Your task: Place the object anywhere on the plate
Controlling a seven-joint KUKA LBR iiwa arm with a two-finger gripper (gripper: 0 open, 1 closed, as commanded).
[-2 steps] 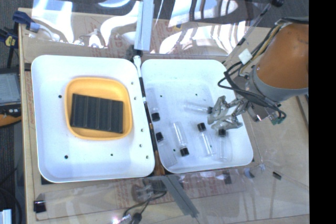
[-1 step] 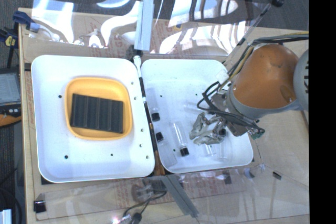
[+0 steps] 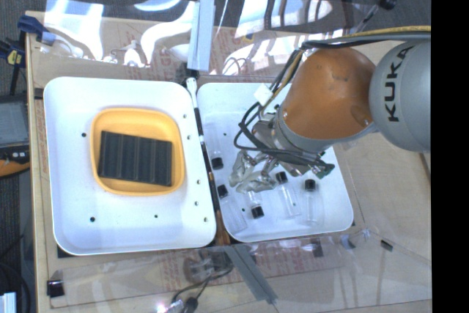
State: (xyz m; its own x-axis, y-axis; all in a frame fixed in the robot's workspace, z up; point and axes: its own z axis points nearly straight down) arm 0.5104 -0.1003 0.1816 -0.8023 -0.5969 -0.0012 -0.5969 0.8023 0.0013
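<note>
The one readable marking is the brand name "KUKA", in dark capital letters running vertically on the grey arm (image 3: 399, 95) at about 3 o'clock in the camera view, just beside its orange band (image 3: 330, 95). No other lettering or numbers can be made out.

The grey arm (image 3: 399, 95) comes in from the right side and bends down over the right half of the bench. Its orange band (image 3: 326, 95) faces the camera, and the gripper (image 3: 249, 178) hangs low below the wrist.
</note>
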